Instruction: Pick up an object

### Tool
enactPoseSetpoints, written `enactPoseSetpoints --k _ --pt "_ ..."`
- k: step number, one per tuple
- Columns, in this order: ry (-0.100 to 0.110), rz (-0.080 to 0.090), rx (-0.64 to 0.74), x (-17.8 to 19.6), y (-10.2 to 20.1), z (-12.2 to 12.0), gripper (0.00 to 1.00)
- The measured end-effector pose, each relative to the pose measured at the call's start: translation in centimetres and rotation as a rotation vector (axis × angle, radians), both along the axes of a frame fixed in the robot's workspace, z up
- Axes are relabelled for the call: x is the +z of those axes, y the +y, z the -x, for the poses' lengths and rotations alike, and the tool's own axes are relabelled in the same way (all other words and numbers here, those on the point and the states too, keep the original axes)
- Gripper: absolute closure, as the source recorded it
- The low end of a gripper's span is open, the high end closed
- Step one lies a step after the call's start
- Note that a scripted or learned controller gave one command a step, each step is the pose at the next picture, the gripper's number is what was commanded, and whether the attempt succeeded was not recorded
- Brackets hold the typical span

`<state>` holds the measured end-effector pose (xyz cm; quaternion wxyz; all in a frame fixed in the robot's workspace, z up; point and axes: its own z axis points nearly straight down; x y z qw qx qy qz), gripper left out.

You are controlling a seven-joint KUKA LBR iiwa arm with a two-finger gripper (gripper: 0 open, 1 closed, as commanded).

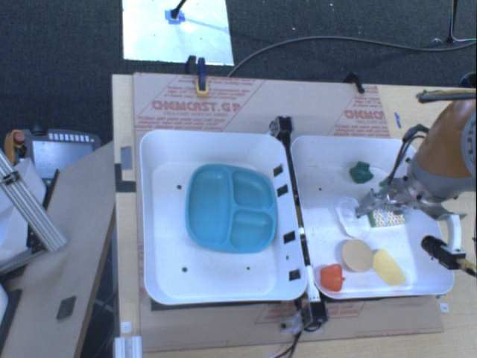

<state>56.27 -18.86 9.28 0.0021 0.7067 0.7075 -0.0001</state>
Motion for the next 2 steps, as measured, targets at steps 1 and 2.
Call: enactPoseSetpoints --k 1,2 --pt "-0.003 0.002 -0.002 -0.4 -0.2 -0.3 0.0" --pt "-0.012 -0.001 0.001 0.7 -0.1 -0.7 1.0"
